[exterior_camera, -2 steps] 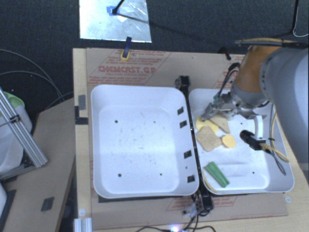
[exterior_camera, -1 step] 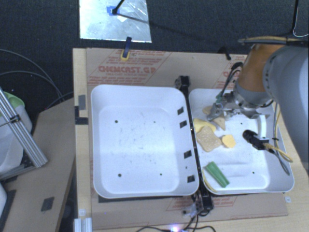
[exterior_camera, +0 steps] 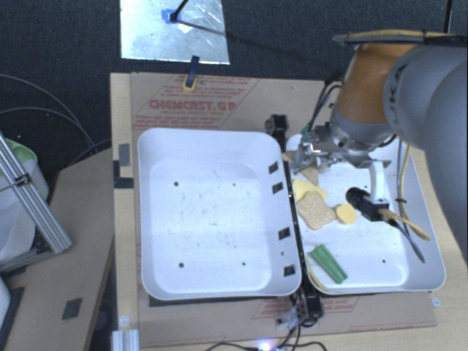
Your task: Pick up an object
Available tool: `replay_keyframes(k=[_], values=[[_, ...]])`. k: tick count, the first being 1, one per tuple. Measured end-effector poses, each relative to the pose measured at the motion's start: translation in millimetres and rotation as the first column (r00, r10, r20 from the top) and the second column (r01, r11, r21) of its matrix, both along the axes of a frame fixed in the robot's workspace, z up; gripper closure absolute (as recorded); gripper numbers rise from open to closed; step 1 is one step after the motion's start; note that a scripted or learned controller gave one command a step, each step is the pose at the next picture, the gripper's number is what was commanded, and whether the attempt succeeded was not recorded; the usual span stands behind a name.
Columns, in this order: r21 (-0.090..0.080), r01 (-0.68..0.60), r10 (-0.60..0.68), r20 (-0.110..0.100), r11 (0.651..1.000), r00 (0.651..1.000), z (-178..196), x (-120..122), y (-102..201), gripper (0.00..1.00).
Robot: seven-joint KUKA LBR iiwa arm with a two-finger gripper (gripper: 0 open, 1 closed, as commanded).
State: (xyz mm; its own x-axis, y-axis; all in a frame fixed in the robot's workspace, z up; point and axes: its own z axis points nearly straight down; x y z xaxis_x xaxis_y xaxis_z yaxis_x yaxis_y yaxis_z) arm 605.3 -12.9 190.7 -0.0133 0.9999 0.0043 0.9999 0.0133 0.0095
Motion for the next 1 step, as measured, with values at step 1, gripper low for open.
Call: replay_keyframes(k=[1], values=[[0.0, 0.002, -0.002, 0.0, 1.0, 1.0, 77.3, -22.2, 56.6, 1.0]])
